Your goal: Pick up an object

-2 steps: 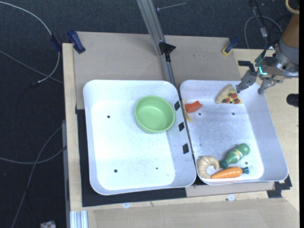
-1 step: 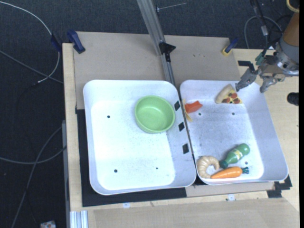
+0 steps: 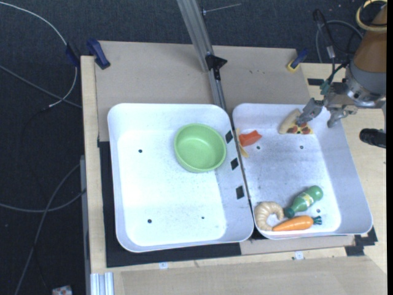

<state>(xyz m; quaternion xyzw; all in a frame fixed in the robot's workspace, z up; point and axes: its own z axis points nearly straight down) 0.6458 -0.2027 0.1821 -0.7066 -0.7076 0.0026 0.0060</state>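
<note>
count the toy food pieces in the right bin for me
5. A pizza slice at the far end beside the gripper, an orange piece by the left wall, and a croissant, green bottle and carrot clustered at the near end.

Grey two-finger gripper (image 3: 324, 110) spread wide over right white bin (image 3: 334, 165), just beside tan pizza-slice toy (image 3: 293, 122); green plastic bowl (image 3: 199, 147) in left white bin (image 3: 159, 220).
</note>
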